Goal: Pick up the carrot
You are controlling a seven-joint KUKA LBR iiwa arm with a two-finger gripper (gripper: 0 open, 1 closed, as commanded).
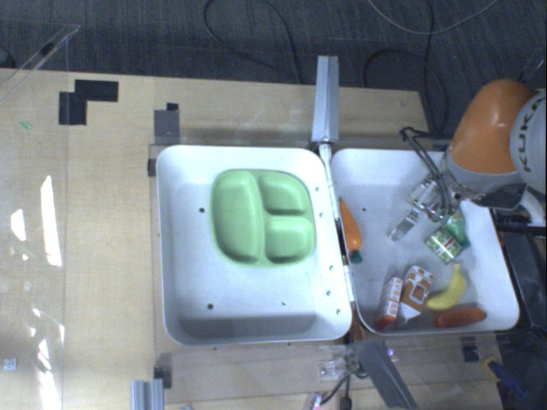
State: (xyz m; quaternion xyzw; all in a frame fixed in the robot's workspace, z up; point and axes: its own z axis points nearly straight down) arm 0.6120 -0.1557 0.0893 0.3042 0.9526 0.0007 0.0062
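Observation:
The carrot (349, 226), orange with a dark green end, lies along the left wall of the right bin (373, 173), next to the divider. My gripper (415, 211) hangs over the middle of the right bin, a short way to the right of the carrot and apart from it. Its fingers (402, 226) point down and left, spread apart with nothing between them.
A green sectioned tray (261, 215) rests in the left bin (184, 254). In the right bin lie a green-labelled can (445, 242), a banana (450, 289), a red sausage-shaped item (458, 316) and two small cartons (404, 293). Cables trail behind the bench.

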